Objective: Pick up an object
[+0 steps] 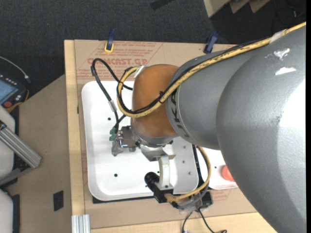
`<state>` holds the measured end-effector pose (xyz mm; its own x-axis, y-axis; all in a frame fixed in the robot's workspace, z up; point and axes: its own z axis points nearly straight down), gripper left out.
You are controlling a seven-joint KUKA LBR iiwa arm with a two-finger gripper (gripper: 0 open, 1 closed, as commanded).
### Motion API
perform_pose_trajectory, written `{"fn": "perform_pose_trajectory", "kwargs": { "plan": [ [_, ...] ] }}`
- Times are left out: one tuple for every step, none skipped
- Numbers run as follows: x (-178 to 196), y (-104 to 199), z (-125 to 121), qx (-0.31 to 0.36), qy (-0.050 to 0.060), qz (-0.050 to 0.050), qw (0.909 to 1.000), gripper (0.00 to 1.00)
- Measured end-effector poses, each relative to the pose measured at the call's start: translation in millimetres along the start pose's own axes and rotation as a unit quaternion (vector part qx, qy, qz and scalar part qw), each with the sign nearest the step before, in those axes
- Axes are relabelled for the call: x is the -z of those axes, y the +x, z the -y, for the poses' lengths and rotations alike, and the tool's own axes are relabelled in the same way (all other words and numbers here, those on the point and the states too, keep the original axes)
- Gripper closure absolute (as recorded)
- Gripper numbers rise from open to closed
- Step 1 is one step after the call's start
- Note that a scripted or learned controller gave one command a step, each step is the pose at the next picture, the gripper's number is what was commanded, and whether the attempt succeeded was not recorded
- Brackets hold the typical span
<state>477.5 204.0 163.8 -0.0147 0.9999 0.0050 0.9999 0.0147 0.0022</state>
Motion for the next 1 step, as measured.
{"fn": "perform_pose_trajectory", "kwargs": {
  "plan": [
    [-70.2, -74.6, 1.5, -0.011, 0.007, 0.004, 0.9999, 0.0]
  ]
}}
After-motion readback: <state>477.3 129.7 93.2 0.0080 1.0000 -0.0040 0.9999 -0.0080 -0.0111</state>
